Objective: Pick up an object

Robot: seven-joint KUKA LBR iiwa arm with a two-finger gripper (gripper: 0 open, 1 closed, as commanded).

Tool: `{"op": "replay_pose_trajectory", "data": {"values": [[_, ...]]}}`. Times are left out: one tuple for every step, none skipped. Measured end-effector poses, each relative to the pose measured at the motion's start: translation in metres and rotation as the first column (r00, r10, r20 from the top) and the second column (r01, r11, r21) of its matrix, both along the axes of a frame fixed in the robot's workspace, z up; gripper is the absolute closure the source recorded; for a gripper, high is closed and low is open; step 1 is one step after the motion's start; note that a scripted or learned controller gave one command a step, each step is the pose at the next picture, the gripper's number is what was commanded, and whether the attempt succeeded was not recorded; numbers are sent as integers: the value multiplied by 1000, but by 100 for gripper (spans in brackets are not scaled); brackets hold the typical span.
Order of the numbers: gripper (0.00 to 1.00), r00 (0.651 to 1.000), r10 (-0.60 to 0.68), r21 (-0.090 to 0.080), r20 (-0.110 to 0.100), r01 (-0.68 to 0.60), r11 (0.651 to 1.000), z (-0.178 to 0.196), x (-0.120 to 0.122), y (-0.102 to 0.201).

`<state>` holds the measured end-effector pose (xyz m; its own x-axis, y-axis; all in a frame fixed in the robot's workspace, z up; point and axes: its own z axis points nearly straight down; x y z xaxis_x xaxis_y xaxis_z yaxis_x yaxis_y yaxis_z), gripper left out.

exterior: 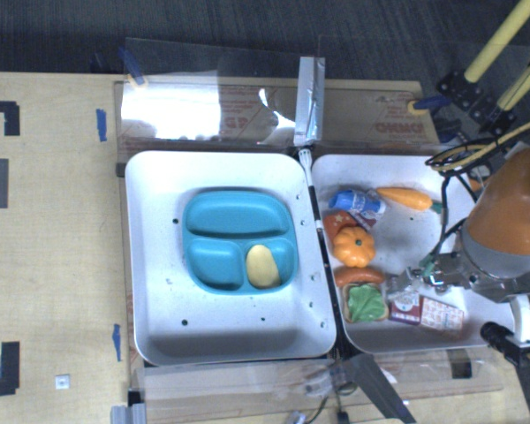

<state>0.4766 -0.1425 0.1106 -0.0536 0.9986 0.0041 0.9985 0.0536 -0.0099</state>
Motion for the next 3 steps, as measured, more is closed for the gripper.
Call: {"op": "replay_pose_trajectory", "data": {"values": [[0, 1000, -10, -5, 17, 10, 1000, -23, 102, 30], [0, 999, -34, 0, -11, 34, 999, -25, 183, 7], [100, 999, -36, -6, 0, 36, 999, -15, 185, 5]]}}
